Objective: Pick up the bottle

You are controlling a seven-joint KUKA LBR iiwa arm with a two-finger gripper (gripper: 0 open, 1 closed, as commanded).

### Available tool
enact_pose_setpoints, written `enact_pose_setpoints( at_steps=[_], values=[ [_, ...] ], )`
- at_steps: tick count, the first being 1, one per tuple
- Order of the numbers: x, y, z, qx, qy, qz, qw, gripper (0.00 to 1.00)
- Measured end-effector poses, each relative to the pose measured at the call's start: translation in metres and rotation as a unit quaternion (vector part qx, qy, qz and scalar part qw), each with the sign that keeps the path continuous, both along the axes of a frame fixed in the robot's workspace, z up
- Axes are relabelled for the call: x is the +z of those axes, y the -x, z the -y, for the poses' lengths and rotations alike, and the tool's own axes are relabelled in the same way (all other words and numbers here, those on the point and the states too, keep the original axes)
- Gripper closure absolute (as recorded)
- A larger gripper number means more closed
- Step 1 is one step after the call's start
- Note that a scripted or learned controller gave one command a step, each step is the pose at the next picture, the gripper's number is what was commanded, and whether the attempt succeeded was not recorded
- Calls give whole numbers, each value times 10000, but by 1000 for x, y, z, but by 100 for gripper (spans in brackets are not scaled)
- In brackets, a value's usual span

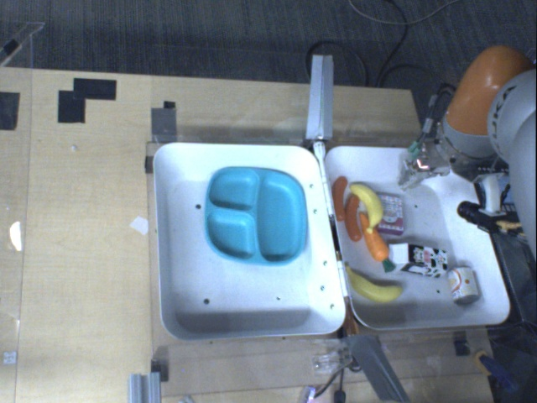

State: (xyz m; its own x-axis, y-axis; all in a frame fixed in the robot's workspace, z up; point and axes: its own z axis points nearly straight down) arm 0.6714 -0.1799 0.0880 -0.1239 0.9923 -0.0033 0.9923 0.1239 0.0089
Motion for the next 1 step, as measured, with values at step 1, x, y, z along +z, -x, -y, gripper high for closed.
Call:
enact_pose_setpoints(
  at_steps=[1],
  values=[
    [2,-1,25,214,4,9,9998,100]
  ],
)
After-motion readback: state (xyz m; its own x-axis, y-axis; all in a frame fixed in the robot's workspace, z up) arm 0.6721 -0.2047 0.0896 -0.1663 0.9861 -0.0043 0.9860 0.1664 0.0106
